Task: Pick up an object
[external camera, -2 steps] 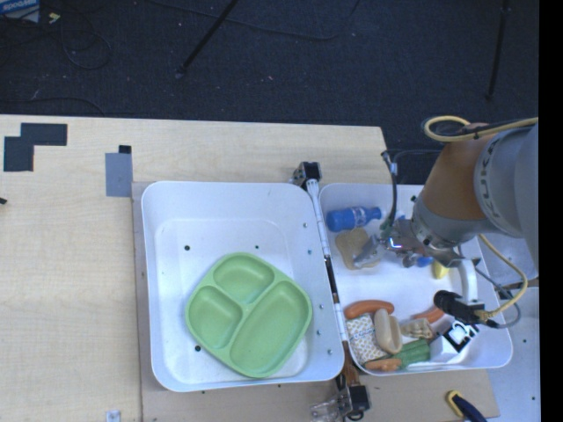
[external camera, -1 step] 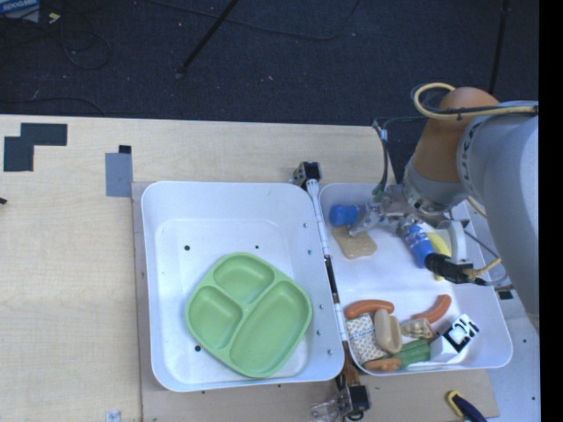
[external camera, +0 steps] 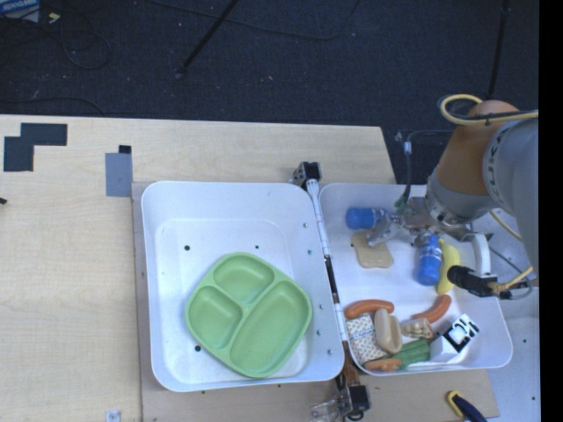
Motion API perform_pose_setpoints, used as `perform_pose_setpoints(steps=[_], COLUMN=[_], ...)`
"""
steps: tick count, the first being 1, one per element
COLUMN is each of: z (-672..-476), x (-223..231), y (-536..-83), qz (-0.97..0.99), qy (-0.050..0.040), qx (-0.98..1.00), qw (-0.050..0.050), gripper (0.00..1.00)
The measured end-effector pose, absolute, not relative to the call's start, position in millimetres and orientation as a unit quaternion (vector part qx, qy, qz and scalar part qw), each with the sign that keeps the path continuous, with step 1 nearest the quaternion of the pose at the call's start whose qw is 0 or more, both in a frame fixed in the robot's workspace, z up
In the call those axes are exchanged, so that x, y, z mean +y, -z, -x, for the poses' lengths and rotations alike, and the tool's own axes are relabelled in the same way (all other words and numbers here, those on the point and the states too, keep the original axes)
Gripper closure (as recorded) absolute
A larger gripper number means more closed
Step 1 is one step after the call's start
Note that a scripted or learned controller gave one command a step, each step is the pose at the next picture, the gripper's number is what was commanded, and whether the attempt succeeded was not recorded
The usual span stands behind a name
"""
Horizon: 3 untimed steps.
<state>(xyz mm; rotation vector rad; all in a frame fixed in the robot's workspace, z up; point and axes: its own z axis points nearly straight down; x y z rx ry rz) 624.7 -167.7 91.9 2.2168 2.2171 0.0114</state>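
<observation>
Fingers (external camera: 385, 228): positioned low in the far part of the right bin (external camera: 501, 345), reaching in from the right. They appear as a pale metallic cluster; their spread cannot be judged from this view, and nothing is seen held between them.

Immediately adjacent: a blue cup-like object (external camera: 360, 217) lies just to the left of the fingers, and a tan flat piece (external camera: 373, 253) lies just on their near side. Contact with either cannot be confirmed.

To the right of the fingers, under the wrist, a blue bottle (external camera: 428, 260) stands beside a yellow item (external camera: 449, 266). The arm (external camera: 493, 170) rises from there, grey with an orange band, out to the right edge.

Near end of the right bin: two sausages, one (external camera: 369, 308) toward the left and one (external camera: 432, 310) toward the right, a bread-coloured roll (external camera: 387, 330), a checked wafer-like piece (external camera: 361, 332), a green item (external camera: 412, 352), and a black-and-white block (external camera: 461, 333). These are crowded together, several touching.

Left bin (external camera: 167, 236): holds a green divided plate (external camera: 249, 313) with three compartments, lying flat toward the near right.

Both bins sit side by side on the wooden tabletop (external camera: 66, 280).
</observation>
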Motion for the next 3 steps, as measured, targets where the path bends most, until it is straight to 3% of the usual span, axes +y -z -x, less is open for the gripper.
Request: perform_pose_setpoints(steps=[1,2,3], z=[-647.4,-643.0,-625.9], x=[-171.0,-178.4,-184.9], y=[-91.2,-91.9,-92.2], qz=[-0.706,-0.706,-0.707], qy=[-0.0020,-0.0041,-0.0040], qx=[0.708,0.708,0.707], qw=[0.002,0.003,0.004], gripper=[0.00,0.00,0.00])
